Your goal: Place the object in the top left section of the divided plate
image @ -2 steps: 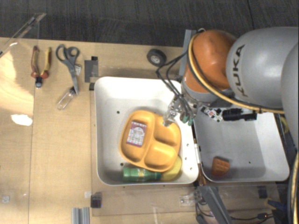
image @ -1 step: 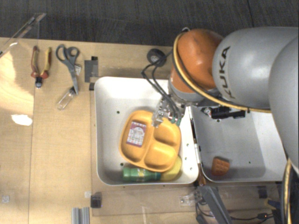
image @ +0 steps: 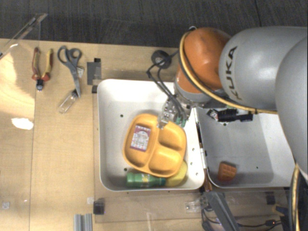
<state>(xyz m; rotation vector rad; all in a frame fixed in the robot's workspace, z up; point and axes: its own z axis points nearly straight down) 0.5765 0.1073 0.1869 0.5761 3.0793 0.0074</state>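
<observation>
Gripper: you've got the gripper down over the left bin, its tip right at the upper rim of the divided plate; from this slant you cannot tell how it is set, and nothing is visibly held in it.
Arm: your grey arm sweeps in from the right, the orange band sitting just above the wrist, with dark cables looping off toward the bin's top edge.
Divided plate: the yellow divided plate lies tilted in the left bin, propped over other items at its lower edge.
Object: the small card-like object, purple and white on its face, lies flat in the plate's long left compartment, towards its upper end, apart from the gripper tip.
Under the plate: a green item and a yellow item poke out from beneath the plate's lower rim, against the bin's near wall.
Left bin: the left bin shows bare white floor to the plate's left and above it.
Right bin: the right bin holds a brown block near its lower left corner, well apart from the gripper.
Bench: off to the left you have scissors and red-handled pliers lying on the wooden bench.
</observation>
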